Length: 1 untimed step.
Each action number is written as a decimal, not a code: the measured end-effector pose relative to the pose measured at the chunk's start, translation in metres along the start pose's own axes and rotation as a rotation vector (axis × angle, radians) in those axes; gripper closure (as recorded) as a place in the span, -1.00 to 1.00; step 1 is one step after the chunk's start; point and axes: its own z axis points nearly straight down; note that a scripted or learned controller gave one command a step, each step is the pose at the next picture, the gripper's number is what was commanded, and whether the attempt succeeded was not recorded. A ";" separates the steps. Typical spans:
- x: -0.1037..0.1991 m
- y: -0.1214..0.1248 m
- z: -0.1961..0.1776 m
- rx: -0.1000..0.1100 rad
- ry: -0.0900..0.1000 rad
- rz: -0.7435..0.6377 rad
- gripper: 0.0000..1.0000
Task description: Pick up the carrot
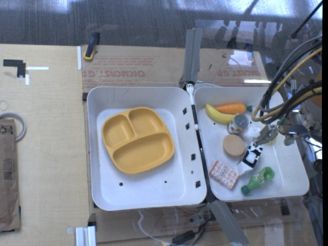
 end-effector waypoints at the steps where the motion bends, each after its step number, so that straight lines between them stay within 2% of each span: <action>1: 0.071 0.084 0.067 -0.001 -0.001 -0.200 -1.00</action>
